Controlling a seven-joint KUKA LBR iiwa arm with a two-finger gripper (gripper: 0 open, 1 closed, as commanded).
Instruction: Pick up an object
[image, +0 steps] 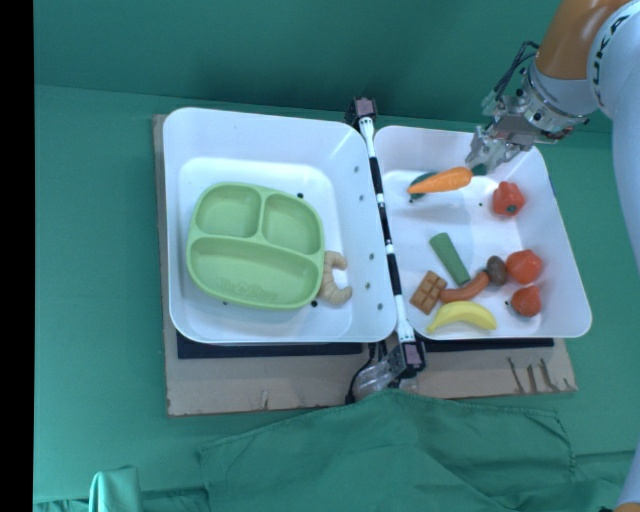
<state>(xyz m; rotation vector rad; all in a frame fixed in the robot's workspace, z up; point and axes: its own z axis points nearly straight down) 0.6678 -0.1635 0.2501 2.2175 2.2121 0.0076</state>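
Orange toy carrot (441, 181) with a dark green leafy end, lying on its side near the far left of the right bin (565, 300), tip toward the claw (484, 154), which hangs just beside that tip. Red pepper (507, 199) close to its right. Green stick (449, 258) slanted mid-bin. Nearer the front: brown waffle square (428, 292), reddish sausage (465, 290) touching a brown lump (496, 268), two red tomatoes (524, 266), yellow banana (462, 317).

Glossy white plastic bins (270, 135) – matt green cloth (100, 250) (wrinkled in front) – bare brown cardboard (260, 390).
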